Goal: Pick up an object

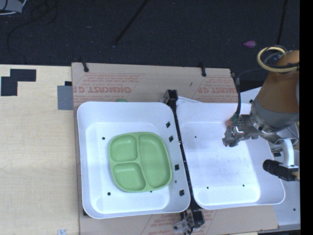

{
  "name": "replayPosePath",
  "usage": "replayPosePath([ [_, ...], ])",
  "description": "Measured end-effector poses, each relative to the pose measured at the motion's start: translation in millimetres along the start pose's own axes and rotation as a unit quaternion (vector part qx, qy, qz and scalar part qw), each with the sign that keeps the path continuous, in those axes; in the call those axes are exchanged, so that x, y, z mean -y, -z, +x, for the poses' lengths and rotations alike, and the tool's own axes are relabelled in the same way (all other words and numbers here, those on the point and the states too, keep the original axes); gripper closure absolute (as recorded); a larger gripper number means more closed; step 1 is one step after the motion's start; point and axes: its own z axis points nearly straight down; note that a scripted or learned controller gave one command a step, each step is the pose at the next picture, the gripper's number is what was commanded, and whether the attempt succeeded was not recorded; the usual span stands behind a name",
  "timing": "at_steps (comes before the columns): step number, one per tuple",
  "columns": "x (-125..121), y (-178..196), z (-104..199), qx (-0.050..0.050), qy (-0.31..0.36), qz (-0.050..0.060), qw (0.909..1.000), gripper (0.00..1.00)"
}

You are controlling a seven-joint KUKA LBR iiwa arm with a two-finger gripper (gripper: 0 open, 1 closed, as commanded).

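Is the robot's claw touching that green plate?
Apart. The camera view shows the gripper over the right bin, the green plate in the left bin.

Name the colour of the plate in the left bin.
Light green plate, seen in the camera view.

**Around my bench**

I am looking down on a pale wooden bench top [34,146] carrying a brown printed cardboard sheet [146,82]. Beyond it, a dark carpeted floor [146,23] is lying in shadow, with thin black cables [132,18] trailing across it.
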Motion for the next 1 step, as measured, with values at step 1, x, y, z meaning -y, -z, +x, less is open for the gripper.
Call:
replayPosePath([
  [1,17.9,3.1,49.5,-0.001,0.001,0.003,1.0,1.0],
])
